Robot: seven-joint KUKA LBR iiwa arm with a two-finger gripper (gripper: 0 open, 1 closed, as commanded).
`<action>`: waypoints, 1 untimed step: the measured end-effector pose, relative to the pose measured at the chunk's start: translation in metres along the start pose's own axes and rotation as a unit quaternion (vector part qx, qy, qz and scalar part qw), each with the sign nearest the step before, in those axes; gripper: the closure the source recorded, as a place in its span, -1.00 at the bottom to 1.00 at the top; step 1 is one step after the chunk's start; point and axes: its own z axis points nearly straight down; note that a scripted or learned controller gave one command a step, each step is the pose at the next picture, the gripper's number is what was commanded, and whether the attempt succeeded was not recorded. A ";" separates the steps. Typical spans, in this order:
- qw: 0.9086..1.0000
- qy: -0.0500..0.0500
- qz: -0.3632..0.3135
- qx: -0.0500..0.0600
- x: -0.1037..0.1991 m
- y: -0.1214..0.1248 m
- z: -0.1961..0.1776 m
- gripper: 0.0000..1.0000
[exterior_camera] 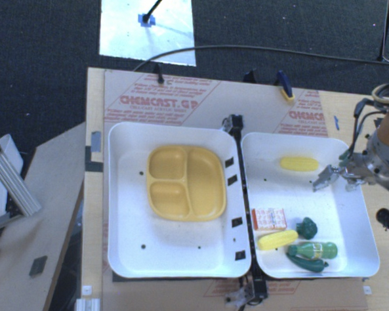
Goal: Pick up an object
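My gripper [336, 180] hangs over the right side of the right bin [361, 224], coming in from the right edge of the camera view. Its two grey fingers [321, 178] are spread open and hold nothing. A yellow oblong object [299, 164] lies just to the left of the fingers, a little further back. Toward the bin's front lie a red-and-white packet [269, 218], a yellow corn cob [277, 240], a green broccoli piece [306, 227], a green bottle [315, 249] and a dark green vegetable [306, 262].
The left bin [123, 200] holds a yellow divided plate [185, 182]. A black clip strip [238, 187] runs along the seam between the bins. A grey metal frame [9, 179] stands at the far left, off the bench.
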 end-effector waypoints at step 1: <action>1.000 -0.001 -0.002 -0.006 0.000 0.003 -0.008 -1.00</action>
